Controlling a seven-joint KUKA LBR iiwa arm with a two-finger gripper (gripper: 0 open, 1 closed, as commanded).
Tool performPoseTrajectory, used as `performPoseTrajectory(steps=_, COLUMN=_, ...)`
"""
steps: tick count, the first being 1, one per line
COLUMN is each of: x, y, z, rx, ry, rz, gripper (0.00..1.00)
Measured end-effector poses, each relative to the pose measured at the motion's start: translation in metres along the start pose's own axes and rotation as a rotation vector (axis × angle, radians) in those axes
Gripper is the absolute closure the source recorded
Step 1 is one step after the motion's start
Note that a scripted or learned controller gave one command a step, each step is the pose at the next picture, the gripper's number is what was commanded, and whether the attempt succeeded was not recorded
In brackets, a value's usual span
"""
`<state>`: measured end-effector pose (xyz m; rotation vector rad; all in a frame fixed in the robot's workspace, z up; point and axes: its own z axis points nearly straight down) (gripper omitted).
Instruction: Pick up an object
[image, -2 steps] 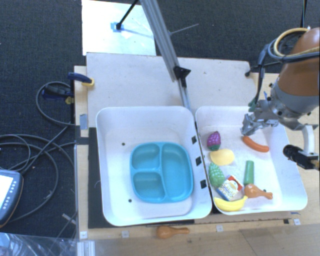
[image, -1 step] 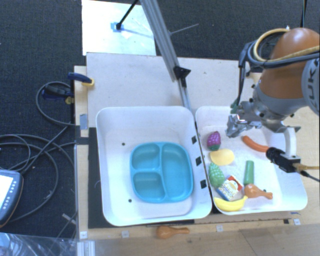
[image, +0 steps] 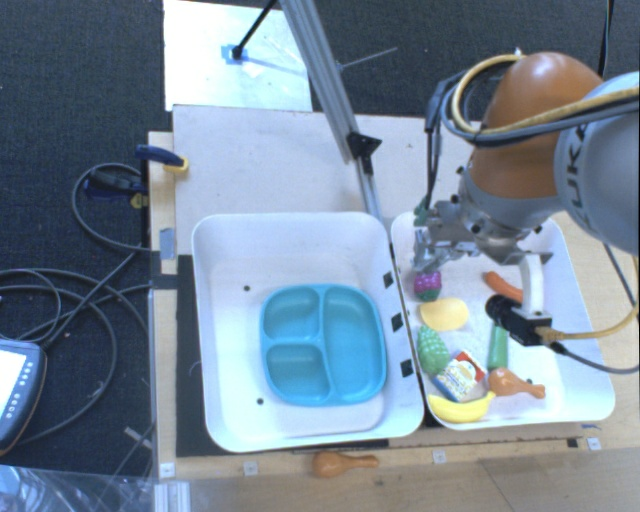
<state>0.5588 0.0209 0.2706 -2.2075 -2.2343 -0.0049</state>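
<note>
My gripper (image: 429, 262) hangs over the far left part of the right bin (image: 590, 400), just above a purple bunch of grapes (image: 428, 285). Nothing shows between its fingers. In front of the grapes lie a yellow lemon-like piece (image: 445, 315), a green bumpy fruit (image: 432, 350), a small printed packet (image: 461, 379), a banana (image: 460, 407), a green stick (image: 497, 345), a brown drumstick (image: 514, 383) and an orange carrot (image: 503, 285).
The left bin (image: 230, 250) holds a blue divided plate (image: 322, 345). A second brown drumstick (image: 342, 462) lies on the bench in front of the bins. A metal pole (image: 335, 90) slants across the back. Cables lie on the floor at left.
</note>
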Motion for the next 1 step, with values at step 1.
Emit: performPoseTrajectory(steps=1, x=0.0501, y=-0.0087, z=-0.0008, rx=0.001, ry=0.0, rz=0.001, gripper=1.0)
